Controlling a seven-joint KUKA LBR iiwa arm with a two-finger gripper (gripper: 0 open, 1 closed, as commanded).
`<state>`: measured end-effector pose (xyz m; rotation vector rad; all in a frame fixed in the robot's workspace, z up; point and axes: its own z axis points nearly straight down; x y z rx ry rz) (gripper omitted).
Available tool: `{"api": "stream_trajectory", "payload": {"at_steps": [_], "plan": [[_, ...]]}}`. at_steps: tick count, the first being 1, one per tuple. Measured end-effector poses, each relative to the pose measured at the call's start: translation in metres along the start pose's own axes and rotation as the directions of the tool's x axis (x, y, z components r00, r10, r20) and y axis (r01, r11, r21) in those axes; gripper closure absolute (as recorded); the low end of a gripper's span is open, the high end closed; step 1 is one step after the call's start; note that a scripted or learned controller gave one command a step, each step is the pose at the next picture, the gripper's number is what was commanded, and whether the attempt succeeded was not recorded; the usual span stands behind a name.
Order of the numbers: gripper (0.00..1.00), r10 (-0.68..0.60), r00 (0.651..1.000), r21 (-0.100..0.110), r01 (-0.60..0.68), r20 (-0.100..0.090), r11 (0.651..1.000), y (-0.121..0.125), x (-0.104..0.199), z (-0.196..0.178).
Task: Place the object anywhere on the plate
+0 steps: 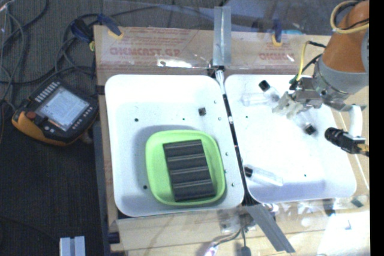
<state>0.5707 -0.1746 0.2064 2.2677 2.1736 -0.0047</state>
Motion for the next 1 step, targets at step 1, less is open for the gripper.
{"api": "stream_trajectory", "payload": {"at_steps": [1], "plan": [[0.0,0.0,1.0,0.0,0.0,0.0,1.0,0.0001,0.0,-0.0002]]}}
